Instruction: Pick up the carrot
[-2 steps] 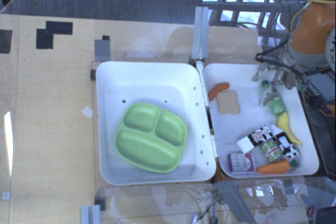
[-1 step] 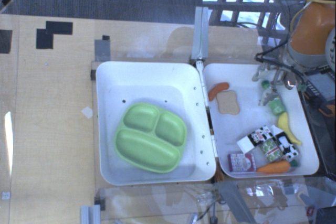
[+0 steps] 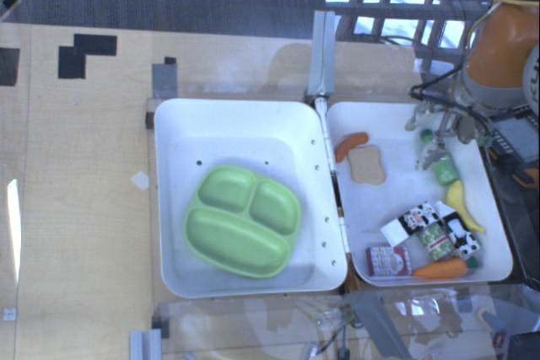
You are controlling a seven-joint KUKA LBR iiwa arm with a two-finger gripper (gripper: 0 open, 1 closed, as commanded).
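So there are two white bins side by side on the wooden bench. The left bin just has a green divided plate in it, three compartments, sitting a bit skewed toward the front.

The right bin has all the toy food. The carrot is lying flat along the near wall, close to the front right corner, orange with a bit of green at its right end. Just left of it is a small reddish packet, and right behind it a jumble of little cartons, a couple with black and white cow-type print and one greenish. There's printing on them, but it's too small and blurry to read any brand. A banana lies along the right wall, a green chunk just behind it, and over by the left wall a sausage touching a slice of bread.

The gripper hangs over the far right part of that bin, near the green chunk and well apart from the carrot. Honestly can't tell how it's set from this angle.
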